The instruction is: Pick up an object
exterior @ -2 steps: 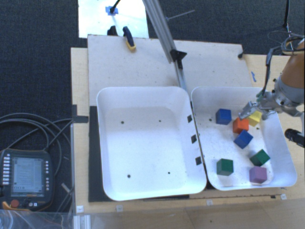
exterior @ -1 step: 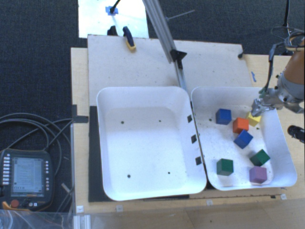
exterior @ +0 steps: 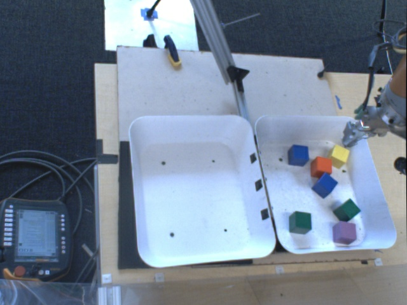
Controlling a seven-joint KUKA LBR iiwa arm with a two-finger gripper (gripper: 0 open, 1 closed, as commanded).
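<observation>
Yellow cube (exterior: pixel 340 155) sits in the right bin (exterior: pixel 381 199), just beside the orange cube (exterior: pixel 321 166). It looks light, rigid and smooth; grip two opposite flat faces. End effector (exterior: pixel 353 134) hovers just above-right; its opening cannot be told.

You have two bins side by side on the bench (exterior: pixel 292 88): the left bin (exterior: pixel 191 127) and the right bin (exterior: pixel 375 189), their rims touching. Seven blocks (exterior: pixel 324 185) lie scattered in the right one. The gripper (exterior: pixel 353 134) hangs over its far right rim. A teach pendant (exterior: pixel 35 237) sits left of the bench.
</observation>
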